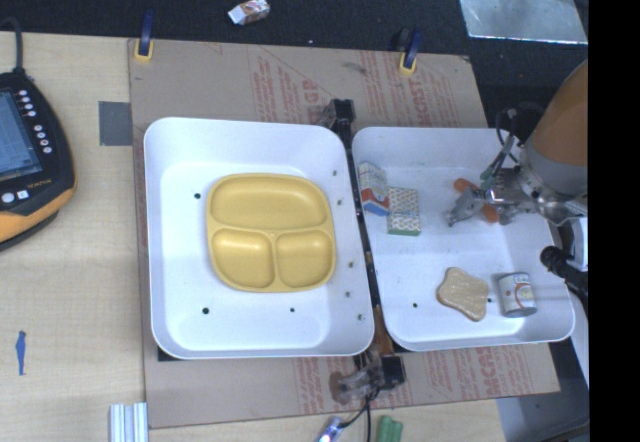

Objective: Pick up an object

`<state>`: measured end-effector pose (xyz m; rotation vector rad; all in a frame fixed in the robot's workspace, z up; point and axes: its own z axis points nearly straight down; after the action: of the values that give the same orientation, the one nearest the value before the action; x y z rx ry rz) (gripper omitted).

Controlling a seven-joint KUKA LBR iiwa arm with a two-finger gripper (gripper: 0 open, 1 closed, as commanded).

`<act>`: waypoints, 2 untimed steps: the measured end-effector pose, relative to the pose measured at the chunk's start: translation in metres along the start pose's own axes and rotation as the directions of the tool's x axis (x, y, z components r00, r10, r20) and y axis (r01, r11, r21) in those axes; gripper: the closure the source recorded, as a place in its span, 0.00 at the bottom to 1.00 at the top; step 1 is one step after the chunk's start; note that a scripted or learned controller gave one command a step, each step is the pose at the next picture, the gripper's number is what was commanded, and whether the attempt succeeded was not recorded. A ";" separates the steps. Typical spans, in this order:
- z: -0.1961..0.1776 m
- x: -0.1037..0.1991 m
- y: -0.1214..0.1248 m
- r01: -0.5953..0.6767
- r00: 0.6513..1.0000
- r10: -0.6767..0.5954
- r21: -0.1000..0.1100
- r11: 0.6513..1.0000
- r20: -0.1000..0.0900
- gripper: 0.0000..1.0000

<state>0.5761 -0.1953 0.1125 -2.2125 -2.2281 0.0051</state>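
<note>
Nearest edge of the desk [70,290]: a small blue mark at the left, a pale ribbed strip at the bottom, and cable fittings below the gap between the bins.

Right bin [430,330]: near its front wall lie a tan, bread-shaped piece [462,293] and, just beside it to the right, a small metal can [516,294] on its side. Further back, toward the bin's left wall, a small printed carton [372,188] and a green-patterned packet [404,210] lie touching each other.

Left bin [170,320]: one yellow three-compartment tray [270,230], roughly central.

End effector [478,202]: low over the right bin's rear right part, reaching in from the right. An orange object [468,186] sits at its tip; whether this is gripped cannot be told, nor how far the mechanism is parted.

Beyond the bins: cardboard sheet [290,80] held by two blue-and-yellow clamps [145,38]; a handheld control pendant [30,155] at the desk's left; a crumpled wrapper [249,10] on the dark floor
</note>
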 end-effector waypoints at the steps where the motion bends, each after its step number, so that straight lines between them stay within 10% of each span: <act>1: 0.012 -0.016 0.080 -0.003 1.000 0.003 -0.002 1.000 -0.002 0.00; 2: 0.001 -0.017 0.081 0.001 1.000 -0.001 -0.002 1.000 -0.002 1.00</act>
<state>0.6569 -0.2113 0.1114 -2.2107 -2.2295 0.0012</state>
